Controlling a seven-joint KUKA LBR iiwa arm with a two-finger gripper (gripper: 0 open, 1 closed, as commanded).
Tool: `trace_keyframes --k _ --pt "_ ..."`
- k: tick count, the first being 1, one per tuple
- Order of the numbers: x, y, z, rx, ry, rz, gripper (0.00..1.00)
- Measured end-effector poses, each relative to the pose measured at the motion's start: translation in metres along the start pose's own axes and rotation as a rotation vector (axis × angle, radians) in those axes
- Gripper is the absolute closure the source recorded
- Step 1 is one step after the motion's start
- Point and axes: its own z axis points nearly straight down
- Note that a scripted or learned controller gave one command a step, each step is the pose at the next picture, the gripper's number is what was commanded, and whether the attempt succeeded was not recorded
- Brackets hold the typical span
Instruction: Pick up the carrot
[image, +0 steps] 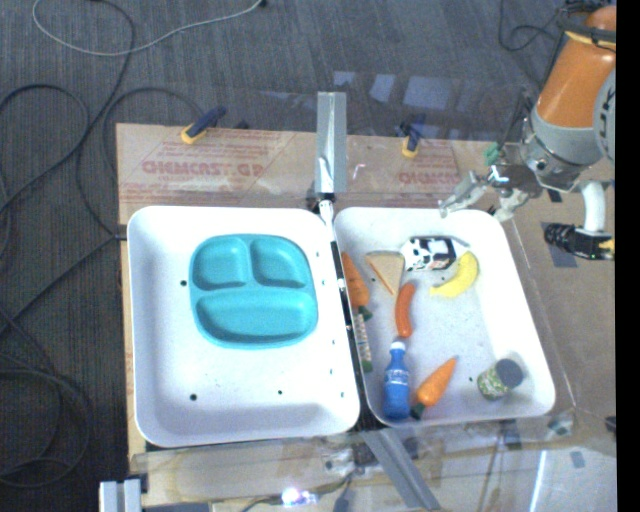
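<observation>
Nearest you, low in the right bin (520, 300), lie one blue bottle (397, 380), one carrot (437, 381) just beside it and one small can (499, 378). Above them you can count one orange pepper (404, 309), another orange piece (354, 281) along the left wall, one bread wedge (386, 268), one cow toy (429, 254) and one banana (456, 277). Your left bin (160, 330) holds one teal divided tray (255, 290). At upper right, the gripper (483, 194) hovers over the bin's rim, fingers spread wide, holding nothing.
</observation>
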Motion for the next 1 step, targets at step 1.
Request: trace_keyframes --k 1 --pt "-0.0325 -0.0015 0.0759 0.001 -0.005 0.045 0.00"
